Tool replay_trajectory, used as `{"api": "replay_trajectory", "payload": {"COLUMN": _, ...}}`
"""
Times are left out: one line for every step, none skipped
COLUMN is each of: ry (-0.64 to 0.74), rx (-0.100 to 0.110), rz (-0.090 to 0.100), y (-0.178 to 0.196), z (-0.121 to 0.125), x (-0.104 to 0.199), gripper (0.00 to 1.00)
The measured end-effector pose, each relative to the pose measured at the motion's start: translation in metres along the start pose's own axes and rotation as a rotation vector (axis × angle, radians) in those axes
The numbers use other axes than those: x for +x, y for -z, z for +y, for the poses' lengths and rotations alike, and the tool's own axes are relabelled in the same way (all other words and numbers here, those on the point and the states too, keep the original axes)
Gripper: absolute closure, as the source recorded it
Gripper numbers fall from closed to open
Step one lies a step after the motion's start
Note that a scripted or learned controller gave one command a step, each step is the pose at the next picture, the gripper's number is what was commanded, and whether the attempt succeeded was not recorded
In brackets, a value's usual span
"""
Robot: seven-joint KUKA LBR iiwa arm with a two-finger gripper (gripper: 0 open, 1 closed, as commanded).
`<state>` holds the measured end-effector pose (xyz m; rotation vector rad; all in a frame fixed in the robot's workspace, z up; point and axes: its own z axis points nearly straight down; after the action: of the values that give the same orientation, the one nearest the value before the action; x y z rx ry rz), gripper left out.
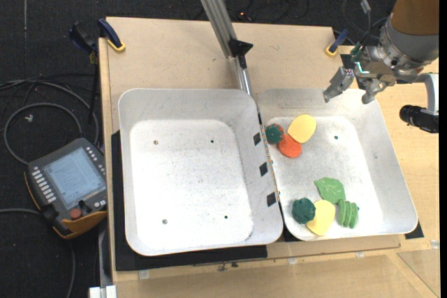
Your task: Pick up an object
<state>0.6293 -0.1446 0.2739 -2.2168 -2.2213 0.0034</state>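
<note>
My gripper (353, 88) hangs open over the far edge of the right bin (370, 143), fingers spread with nothing between them. Below and to its left lie a yellow piece (302, 128), an orange piece (290, 147) and a small dark green piece (274, 133), bunched together near the bin's left wall. At the near end of the same bin sit a light green leafy piece (330, 188), a dark green piece (303, 209), a second yellow piece (322, 217) and a ribbed green piece (348, 213).
The left bin (140, 150) lies beside the right one, their rims overlapping. A slanted metal pole (213, 0) crosses the bench's far side and ends by the bins' shared corner. Clamps (112, 35) grip the bench's far corners. A teach pendant (66, 181) lies on the floor at left.
</note>
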Motion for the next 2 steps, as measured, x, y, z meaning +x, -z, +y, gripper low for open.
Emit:
{"api": "replay_trajectory", "payload": {"ry": 0.001, "rx": -0.004, "rz": -0.001, "y": 0.002, "z": 0.001, "x": 0.000, "gripper": 0.00}}
{"api": "replay_trajectory", "payload": {"ry": 0.002, "rx": 0.002, "rz": 0.000, "y": -0.057, "z": 0.006, "x": 0.008, "gripper": 0.00}}
